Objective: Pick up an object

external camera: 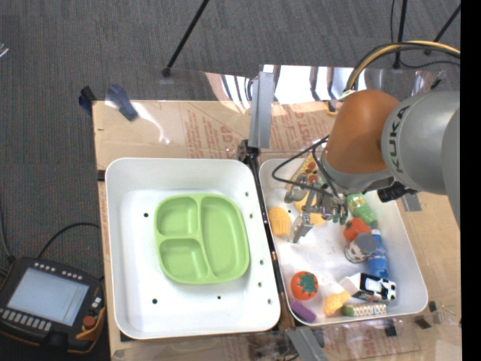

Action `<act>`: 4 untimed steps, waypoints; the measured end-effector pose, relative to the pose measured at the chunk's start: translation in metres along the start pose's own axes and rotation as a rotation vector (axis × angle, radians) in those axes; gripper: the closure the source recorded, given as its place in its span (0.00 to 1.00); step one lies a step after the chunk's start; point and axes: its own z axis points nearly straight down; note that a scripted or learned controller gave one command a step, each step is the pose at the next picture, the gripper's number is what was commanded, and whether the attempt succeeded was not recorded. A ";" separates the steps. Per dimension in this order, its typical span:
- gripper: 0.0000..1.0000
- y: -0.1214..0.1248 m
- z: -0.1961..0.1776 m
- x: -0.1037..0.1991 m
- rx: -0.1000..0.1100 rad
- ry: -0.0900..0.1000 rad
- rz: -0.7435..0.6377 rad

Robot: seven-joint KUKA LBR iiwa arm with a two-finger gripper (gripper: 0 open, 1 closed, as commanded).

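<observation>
The arm reaches in over the right bin, its pincer hanging low near the bin's left side with fingers spread and nothing between them. Just left of the pincer lies a yellow toy against the bin wall. Other toys sit in this bin: a red tomato, a purple piece, an orange piece, a blue bottle and a green one. The left bin holds a green divided plate. A tablet rests left of the bench.
</observation>
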 end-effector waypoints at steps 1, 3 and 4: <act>1.00 0.001 -0.011 -0.001 0.000 -0.002 -0.004; 1.00 -0.004 -0.001 -0.004 0.001 -0.003 0.361; 0.00 -0.004 -0.001 -0.004 0.001 -0.003 0.360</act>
